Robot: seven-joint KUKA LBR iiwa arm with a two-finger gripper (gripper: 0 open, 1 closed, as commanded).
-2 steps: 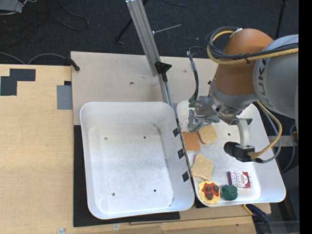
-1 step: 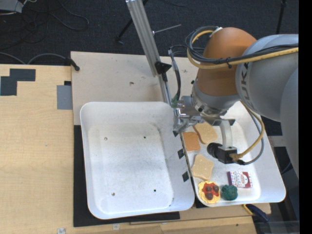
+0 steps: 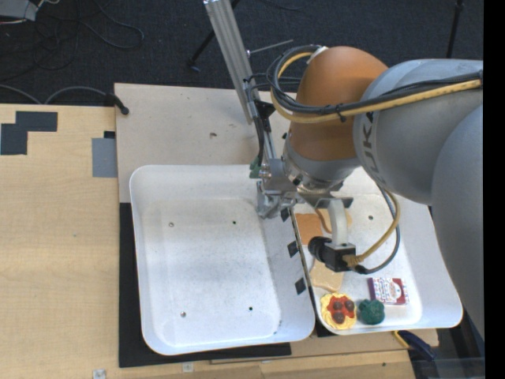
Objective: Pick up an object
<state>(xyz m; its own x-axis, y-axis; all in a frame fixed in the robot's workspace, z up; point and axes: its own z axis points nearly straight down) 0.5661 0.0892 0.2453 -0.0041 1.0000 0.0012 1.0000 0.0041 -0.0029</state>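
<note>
Since the green fuzzy ball (image 3: 371, 312) at the right bin's (image 3: 435, 310) near edge looks light and soft, a pinch across its middle should hold. Farther back, the hand (image 3: 272, 200) hovers by that bin's inner rim; open or closed, I cannot tell.
</note>
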